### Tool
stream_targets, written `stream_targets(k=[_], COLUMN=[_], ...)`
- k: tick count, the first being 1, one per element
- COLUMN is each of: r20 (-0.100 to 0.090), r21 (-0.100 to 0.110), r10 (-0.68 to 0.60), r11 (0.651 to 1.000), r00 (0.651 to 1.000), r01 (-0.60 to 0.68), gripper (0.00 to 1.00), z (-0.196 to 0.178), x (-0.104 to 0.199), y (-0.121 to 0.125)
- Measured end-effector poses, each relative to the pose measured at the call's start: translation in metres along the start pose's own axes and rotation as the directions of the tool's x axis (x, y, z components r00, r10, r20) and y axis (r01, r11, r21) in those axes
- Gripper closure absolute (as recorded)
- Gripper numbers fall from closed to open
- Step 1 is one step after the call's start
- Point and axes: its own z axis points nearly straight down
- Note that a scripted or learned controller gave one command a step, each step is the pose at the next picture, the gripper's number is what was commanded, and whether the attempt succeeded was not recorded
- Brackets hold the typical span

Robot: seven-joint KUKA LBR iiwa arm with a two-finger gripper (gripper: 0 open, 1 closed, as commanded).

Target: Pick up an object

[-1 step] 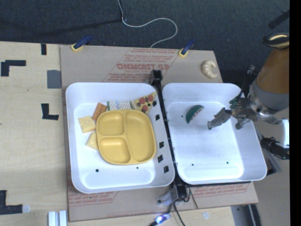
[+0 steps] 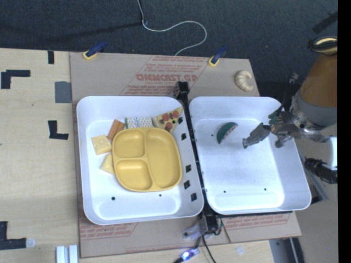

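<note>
One small green thing [image 2: 226,131], shaped like a slice with a red edge, lies in the right bin [image 2: 249,196]. It sits in the far left part of that bin, near the wall that meets the other bin. Nothing is touching it.

The gripper [image 2: 256,136] hangs over the same bin, just to the right of the green thing and apart from it. One dark finger [image 2: 253,137] points left and down toward the green thing. I cannot tell if the gripper is wide or narrow. There is nothing that I can see between its fingers. The one arm [image 2: 318,95] comes in from the right of the green thing, grey with an orange part up high.

There are two white bins side by side on the desk [image 2: 33,147]. The left bin [image 2: 131,207] is on the other side of the wall from the green thing. In it lies one big yellow plate [image 2: 147,159] with three parts. Around the plate's far and left sides are some small flat food toys [image 2: 108,138]: tan squares, an orange-brown one, and a few with spots or colors. They are packed close, so I cannot count them well.

Both bins sit on one brown cardboard sheet [image 2: 164,75] with red writing. Two clips with blue and yellow, one [image 2: 95,50] at each far corner, hold it. One small tan lump [image 2: 245,80] lies on the cardboard beyond the green thing. One thin white cable [image 2: 181,29] curls on the dark floor past that.
</note>
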Motion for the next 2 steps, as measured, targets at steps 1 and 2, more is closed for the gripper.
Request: stream_targets(k=[1,2], r20=[0.000,-0.001], r21=[0.005,0.006], r10=[0.002,0.001], r11=[1.000,1.000], r00=[1.000,1.000], r01=[-0.002,-0.001], gripper=[0.00,0.00], z=[0.051,0.116], x=[-0.009,-0.009], y=[-0.001,0.000])
